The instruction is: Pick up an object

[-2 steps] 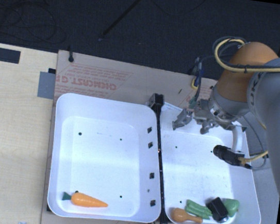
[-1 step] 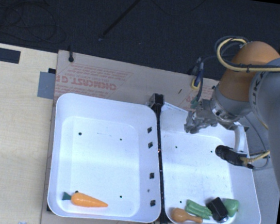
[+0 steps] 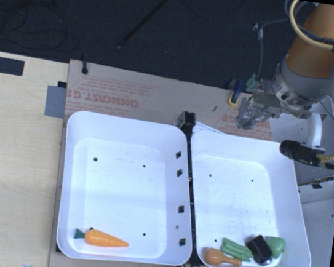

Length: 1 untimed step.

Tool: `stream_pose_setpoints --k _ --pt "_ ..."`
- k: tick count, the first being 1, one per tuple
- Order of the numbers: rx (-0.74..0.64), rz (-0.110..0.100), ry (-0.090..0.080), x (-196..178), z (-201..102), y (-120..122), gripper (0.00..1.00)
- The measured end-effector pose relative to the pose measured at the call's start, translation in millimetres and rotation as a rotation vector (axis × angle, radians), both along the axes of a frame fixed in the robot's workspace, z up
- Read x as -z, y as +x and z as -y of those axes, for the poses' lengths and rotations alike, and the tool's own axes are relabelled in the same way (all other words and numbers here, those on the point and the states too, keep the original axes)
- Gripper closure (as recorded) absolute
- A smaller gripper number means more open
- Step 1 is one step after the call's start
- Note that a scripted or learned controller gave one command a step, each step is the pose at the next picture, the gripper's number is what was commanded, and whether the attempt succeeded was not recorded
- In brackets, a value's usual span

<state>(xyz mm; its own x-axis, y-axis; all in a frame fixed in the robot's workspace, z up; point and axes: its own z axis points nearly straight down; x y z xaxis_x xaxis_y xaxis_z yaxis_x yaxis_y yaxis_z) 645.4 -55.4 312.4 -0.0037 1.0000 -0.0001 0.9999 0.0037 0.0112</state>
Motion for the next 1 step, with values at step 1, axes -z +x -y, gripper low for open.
stream_pose_setpoints --k 1 --pt "0.006 -0.013 -0.001 14.4 40.9 -1.8 1.00"
